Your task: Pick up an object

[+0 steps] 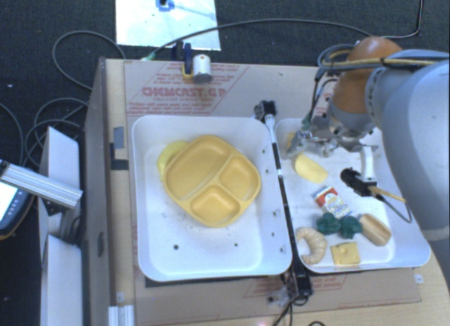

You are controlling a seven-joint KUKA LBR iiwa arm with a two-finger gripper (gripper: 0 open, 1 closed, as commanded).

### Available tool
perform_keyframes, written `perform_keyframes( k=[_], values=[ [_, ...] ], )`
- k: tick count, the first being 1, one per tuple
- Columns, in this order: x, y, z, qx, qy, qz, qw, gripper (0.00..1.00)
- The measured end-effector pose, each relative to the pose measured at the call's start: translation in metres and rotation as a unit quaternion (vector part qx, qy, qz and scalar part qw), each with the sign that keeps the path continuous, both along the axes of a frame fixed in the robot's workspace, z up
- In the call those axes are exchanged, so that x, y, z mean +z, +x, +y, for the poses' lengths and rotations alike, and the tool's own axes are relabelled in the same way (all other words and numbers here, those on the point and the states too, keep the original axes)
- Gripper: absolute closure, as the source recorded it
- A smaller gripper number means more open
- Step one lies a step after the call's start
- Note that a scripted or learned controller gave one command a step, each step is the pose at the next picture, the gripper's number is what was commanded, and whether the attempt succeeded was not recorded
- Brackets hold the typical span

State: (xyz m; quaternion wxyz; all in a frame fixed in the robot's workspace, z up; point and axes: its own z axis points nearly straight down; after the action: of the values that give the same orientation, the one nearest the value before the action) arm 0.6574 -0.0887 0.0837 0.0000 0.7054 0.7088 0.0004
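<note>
- A grey robot arm with an orange band [369, 50] reaches in from the right, over the far part of the right white bin [411, 251].
- Its two-finger gripper [313, 142] hangs low over that bin's far left corner. Whether it is apart or together cannot be told from this angle, and nothing can be seen held in it.
- A pale yellow rounded lump [310, 169], smooth like toy food, lies in the right bin just on the near side of the gripper. Whether the two touch cannot be told.
- Nearer in the same bin lies a small red-and-white packet [331, 201].
- Just beyond the packet, on its near side, is a dark green knobbly piece [339, 225], with a tan bread-roll shape [375, 230] touching its right side.
- Along the near edge lie a beige curved pastry shape [312, 244] on the left and a flat yellow cheese-like square [344, 253] just to its right.
- The left white bin [165, 251] holds a yellow plastic plate with three compartments [211, 178], lying tilted on a paler yellow piece [167, 156] that peeks out at its far left.
- Both bins rest side by side on a brown cardboard sheet with red lettering [176, 93].
</note>
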Motion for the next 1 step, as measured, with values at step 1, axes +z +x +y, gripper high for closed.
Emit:
perform_keyframes(
  k=[1],
  values=[
    [0.0010,-0.0178,0.0016,-0.001,-0.0007,-0.001,1.0000,0.00]
  ],
)
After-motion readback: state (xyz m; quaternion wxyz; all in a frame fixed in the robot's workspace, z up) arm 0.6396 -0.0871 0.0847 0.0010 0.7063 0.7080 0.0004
